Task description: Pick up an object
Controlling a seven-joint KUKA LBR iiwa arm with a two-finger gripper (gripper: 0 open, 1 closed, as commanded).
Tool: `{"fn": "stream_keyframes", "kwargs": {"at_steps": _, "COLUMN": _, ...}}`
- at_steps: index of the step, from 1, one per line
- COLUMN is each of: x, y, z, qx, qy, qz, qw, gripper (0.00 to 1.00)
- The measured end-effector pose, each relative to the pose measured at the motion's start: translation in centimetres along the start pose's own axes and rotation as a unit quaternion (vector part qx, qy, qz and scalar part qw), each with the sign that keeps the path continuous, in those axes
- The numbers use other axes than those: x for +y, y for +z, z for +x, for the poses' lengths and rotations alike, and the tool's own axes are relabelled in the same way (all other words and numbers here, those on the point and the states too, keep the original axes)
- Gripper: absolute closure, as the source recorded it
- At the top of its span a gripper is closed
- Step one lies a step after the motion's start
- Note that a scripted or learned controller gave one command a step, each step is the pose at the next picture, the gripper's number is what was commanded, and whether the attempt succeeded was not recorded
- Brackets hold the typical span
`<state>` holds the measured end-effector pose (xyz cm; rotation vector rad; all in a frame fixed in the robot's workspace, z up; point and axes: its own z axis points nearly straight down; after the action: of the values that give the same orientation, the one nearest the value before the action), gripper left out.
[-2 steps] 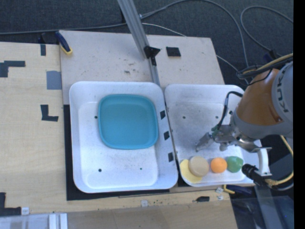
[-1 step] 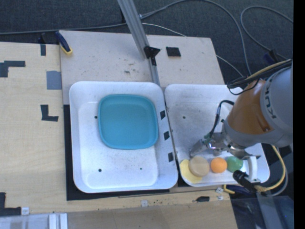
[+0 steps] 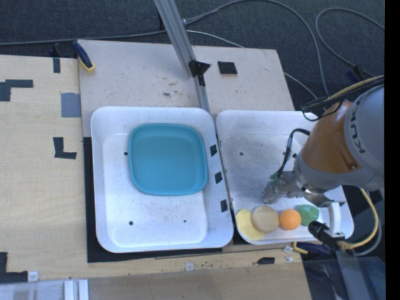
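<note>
- Along the near wall of the right bin [image 3: 250, 127], toward its 6 o'clock edge, the small objects lie in a row whose long axis runs from 9 to 3 o'clock, roughly level with the bin's front rim.
- The row starts with a yellow piece [image 3: 244, 225] at the 9 o'clock end; a tan round piece [image 3: 265, 218] overlaps it, rounded and pale.
- Next, at 3 o'clock of the tan one, sits an orange ball [image 3: 289, 219], touching or just beside it; being round, it shows no pointing direction.
- A green object [image 3: 308, 214] lies at 3 o'clock of the ball, partly hidden.
- The gripper [image 3: 275, 191] hangs at about 11 o'clock of the ball, near the row; whether its jaws are spread or pressed together I cannot tell.
- The left bin [image 3: 109, 230] holds a blue plate [image 3: 167, 159], well apart at 9 o'clock.
</note>
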<state>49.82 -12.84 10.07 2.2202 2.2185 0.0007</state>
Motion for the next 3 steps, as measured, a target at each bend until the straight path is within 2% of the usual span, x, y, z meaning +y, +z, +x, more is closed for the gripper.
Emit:
{"fn": "stream_keyframes", "kwargs": {"at_steps": 2, "x": 0.6, "y": -12.1, "z": -0.7, "qx": 0.001, "qy": 0.0, "qz": -0.001, "qw": 1.0, "gripper": 1.0}}
{"fn": "stream_keyframes", "kwargs": {"at_steps": 3, "x": 0.6, "y": -14.0, "z": -0.7, "qx": 0.001, "qy": 0.0, "qz": 0.001, "qw": 1.0, "gripper": 1.0}}
